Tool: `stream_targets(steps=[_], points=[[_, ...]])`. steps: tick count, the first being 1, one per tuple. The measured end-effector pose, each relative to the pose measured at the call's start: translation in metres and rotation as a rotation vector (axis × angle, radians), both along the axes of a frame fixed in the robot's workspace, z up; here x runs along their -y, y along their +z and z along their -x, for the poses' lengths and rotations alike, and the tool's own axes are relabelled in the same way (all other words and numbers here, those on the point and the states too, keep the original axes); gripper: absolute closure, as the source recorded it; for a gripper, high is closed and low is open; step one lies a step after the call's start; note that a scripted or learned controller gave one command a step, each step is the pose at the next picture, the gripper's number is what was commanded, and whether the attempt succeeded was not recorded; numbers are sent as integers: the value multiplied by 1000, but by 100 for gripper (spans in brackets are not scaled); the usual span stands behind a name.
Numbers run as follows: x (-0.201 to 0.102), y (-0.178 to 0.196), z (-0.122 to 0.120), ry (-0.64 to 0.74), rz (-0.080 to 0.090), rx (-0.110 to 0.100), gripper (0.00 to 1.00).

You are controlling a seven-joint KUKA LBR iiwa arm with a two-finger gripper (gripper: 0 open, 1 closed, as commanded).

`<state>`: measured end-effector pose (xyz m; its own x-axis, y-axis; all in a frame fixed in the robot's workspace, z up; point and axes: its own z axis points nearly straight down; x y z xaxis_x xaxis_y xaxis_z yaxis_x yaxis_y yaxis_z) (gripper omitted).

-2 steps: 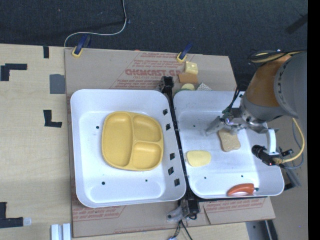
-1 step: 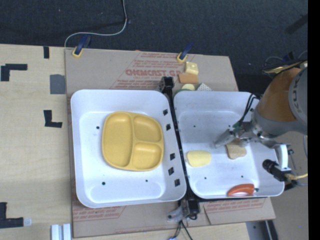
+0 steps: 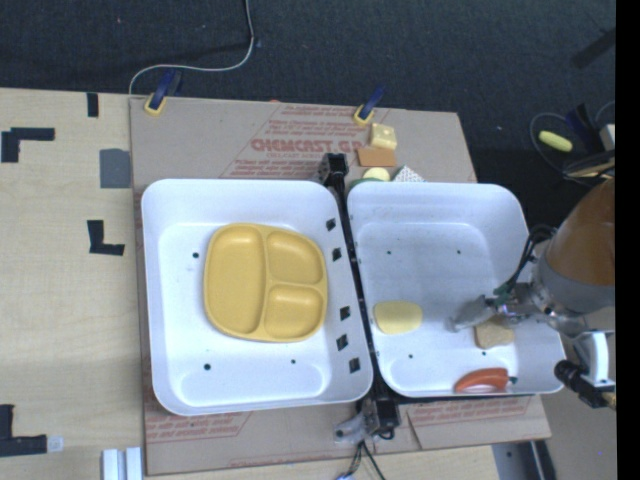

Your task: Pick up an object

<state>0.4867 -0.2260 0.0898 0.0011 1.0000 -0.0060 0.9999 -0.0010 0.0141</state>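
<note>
Even, bright overhead light; white bins (image 3: 170,298) near clipping, soft short shadows. Image soft and grainy overall. Arm's orange band (image 3: 592,238) just above the hand (image 3: 478,313) is blurred.

Red print reading "CHEMCAST" stands on the cardboard sheet (image 3: 300,133) under the bins

A robotics lab bench. Two white bins (image 3: 160,268) sit on clamped cardboard (image 3: 290,138) at centre, with black tape marks (image 3: 100,238) on the wooden top at 9 o'clock. A cable (image 3: 245,28) trails over dark carpet at 12 o'clock.
</note>
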Motion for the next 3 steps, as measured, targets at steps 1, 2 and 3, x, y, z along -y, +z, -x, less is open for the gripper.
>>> stream_targets(steps=[1,2,3], points=[[-1,11,-2,2,3,2,100],[-2,60,2,2,-5,-11,100],[-3,57,3,1,-7,-15,0]])
